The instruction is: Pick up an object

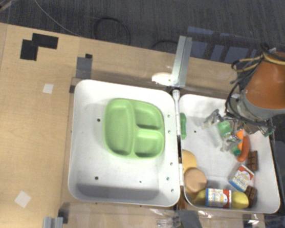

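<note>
Nearest my camera, along the front wall of the right bin [273,204], I count one small jar [218,197] lying on its side with a blue-and-red label whose print is too small to read. It lies over one yellow banana-like toy [241,200]. Just left of them I see one tan bread roll [195,179] and one yellow-orange rounded piece [188,159]. One small carton [241,178] carries red and blue print I cannot read. Two dark brown blocks [252,160] flank it. One carrot [243,147] lies beside the gripper [227,131], which hangs low near the far wall. Something green [225,127] shows at its tip, but I cannot tell the fingers' state. One green strip [182,125] leans on the divider. One green divided tray [133,128], three compartments, sits in the left bin [80,178]. "KU" is legible on the arm [275,86].
</note>
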`<control>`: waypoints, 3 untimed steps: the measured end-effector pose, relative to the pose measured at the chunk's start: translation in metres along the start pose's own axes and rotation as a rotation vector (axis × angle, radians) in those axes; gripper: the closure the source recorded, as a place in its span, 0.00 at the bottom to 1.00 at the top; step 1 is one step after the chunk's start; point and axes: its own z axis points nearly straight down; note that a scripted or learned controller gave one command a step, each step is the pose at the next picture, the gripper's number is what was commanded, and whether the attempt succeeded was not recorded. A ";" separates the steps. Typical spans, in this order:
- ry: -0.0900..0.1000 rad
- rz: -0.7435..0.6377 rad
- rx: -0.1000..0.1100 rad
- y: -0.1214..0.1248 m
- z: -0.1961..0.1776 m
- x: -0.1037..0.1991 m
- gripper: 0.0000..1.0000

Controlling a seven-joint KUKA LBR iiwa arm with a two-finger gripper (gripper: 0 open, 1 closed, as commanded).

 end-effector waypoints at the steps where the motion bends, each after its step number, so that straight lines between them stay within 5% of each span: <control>1: 0.006 0.011 -0.007 -0.001 0.014 -0.008 0.00; 2: 0.007 0.034 -0.008 0.014 0.014 0.011 0.00; 3: 0.008 -0.002 -0.007 0.002 0.013 0.035 0.00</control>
